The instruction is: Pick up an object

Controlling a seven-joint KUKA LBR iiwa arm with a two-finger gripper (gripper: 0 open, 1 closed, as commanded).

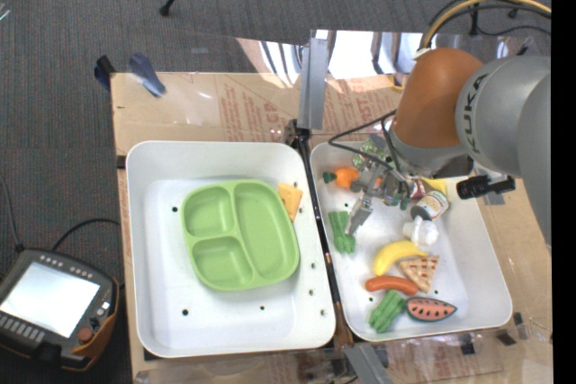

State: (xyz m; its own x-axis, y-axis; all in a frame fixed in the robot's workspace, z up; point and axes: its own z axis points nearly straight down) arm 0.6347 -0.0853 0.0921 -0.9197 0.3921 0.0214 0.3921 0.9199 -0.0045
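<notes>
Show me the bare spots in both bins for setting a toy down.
Left bin: free along the front and left, around the green divided plate. Right bin: crowded with the banana, pizza slice, watermelon slice; bare only along its right side.

Both white bins [144, 193] are seen to be smooth, faintly glossy plastic. The green divided plate [240, 235] at centre left looks like matt moulded plastic. The toy foods at lower right, among them a banana [394, 254] and a watermelon slice [430, 309], appear as smooth plastic. The bench [234, 103] is covered in printed brown cardboard under clear film, and the floor [72, 4] looks like dark, rough carpet
</notes>
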